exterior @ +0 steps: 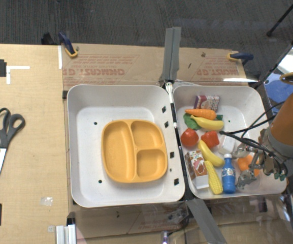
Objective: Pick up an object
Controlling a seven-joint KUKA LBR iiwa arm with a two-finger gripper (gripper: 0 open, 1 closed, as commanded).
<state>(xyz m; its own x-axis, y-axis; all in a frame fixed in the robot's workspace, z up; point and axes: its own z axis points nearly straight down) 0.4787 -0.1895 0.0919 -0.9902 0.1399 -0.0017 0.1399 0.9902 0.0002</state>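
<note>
Two white bins sit side by side on the bench (pixel 24 187). The left bin (pixel 80 151) holds one yellow divided plate (pixel 134 150). The right bin (pixel 248 100) holds two bananas, one corn cob (pixel 215 177), two tomatoes, one carrot (pixel 201 113) and one blue bottle (pixel 228 174) (upright-looking, long axis running toward the bin's near wall). The tool (pixel 248 173) hovers just right of the bottle, over an orange fruit (pixel 244 162); its opening cannot be told.
</note>
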